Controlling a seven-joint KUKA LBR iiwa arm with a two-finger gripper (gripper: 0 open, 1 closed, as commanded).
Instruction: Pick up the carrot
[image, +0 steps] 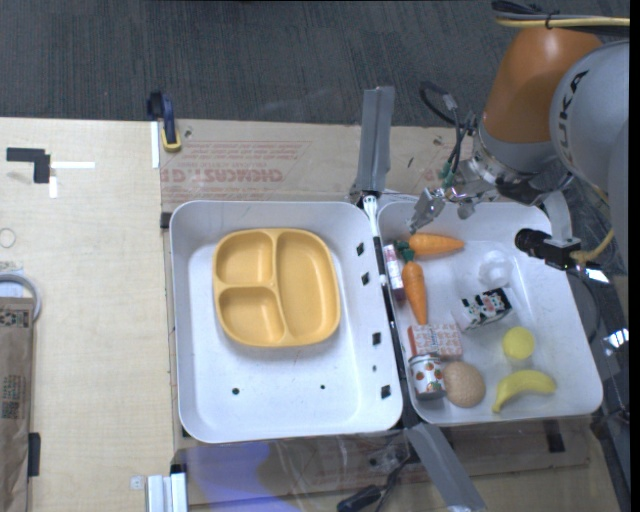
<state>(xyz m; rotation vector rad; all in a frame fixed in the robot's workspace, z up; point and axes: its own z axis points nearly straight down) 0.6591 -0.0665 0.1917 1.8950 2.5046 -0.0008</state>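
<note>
Two shallow white bins sit side by side on the bench (80, 300). The left bin (200, 400) holds a yellow divided plate (277, 287) with three compartments. The right bin (560, 330) carries the food items: one carrot (436, 243) lies crosswise near the bin's far left corner, orange tip pointing right, and a second carrot (415, 291) lies just below it, running lengthwise along the left wall with its green end toward the first. Nearer the camera in the same bin lie a small black-and-white carton (486, 306), a lemon (518, 344), a banana (523, 387), a brownish round item (463, 384) (what it is I cannot tell), a small can (427, 374) and a pinkish packet (436, 338). The grey arm (590, 90) with its orange band reaches in from the right, and the gripper (432, 205) hangs over the far left corner of the right bin, just above the crosswise carrot. Nothing is visible between the jaws; whether they stand open or closed I cannot tell, since they are small and cluttered by cables.
</note>
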